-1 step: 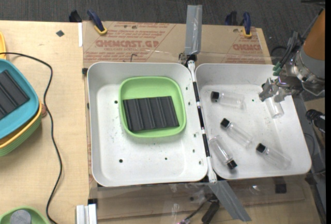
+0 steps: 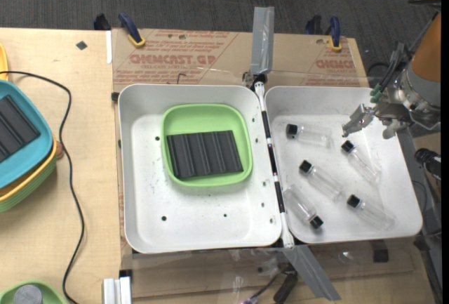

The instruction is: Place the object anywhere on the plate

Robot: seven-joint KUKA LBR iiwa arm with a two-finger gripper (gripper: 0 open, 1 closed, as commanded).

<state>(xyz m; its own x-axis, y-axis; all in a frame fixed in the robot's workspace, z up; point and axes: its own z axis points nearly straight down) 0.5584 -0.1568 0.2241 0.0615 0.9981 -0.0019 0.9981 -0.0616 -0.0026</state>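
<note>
A green square plate (image 2: 205, 149) with a dark ribbed insert sits in the left white bin (image 2: 140, 176). Several clear plastic vials with black caps lie in the right bin (image 2: 400, 225): one at the back (image 2: 309, 133), one near the gripper (image 2: 359, 157), one in the middle (image 2: 321, 178), one at the front (image 2: 303, 208) and one at the right (image 2: 370, 208). My gripper (image 2: 370, 126) hangs over the back right part of the right bin, open, with nothing between its fingers. The nearest vial lies just below it.
A blue and yellow stack of dishes (image 2: 21, 144) stands on the wooden bench at far left, with a black cable (image 2: 70, 176) beside it. Cardboard (image 2: 182, 57) clamped down lies behind the bins. A metal strip (image 2: 262, 43) rises between the bins at the back.
</note>
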